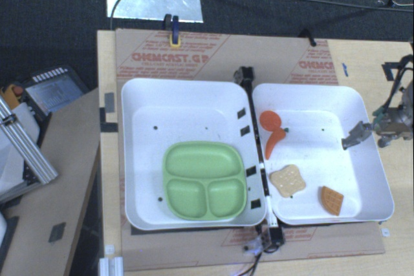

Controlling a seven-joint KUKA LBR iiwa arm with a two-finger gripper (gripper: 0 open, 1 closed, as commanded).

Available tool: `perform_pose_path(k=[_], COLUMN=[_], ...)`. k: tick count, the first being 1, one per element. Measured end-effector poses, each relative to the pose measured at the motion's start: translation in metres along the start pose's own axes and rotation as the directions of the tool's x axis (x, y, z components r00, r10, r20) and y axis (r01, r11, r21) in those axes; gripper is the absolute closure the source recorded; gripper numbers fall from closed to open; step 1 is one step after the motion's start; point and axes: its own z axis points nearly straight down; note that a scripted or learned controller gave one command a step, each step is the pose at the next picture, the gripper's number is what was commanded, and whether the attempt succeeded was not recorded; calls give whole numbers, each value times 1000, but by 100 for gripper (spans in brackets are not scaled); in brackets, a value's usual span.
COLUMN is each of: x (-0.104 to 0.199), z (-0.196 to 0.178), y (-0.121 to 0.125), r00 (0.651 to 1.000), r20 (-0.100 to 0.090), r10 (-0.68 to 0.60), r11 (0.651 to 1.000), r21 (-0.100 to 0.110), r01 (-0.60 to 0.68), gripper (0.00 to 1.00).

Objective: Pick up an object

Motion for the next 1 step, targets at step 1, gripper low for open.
perform_pose_path(k=[1], x=[1], z=[-6], y=[2], r00=[1000], r20=[3], r10=[-4], r11=[1000], r21=[-13], r01=[4], gripper=[0])
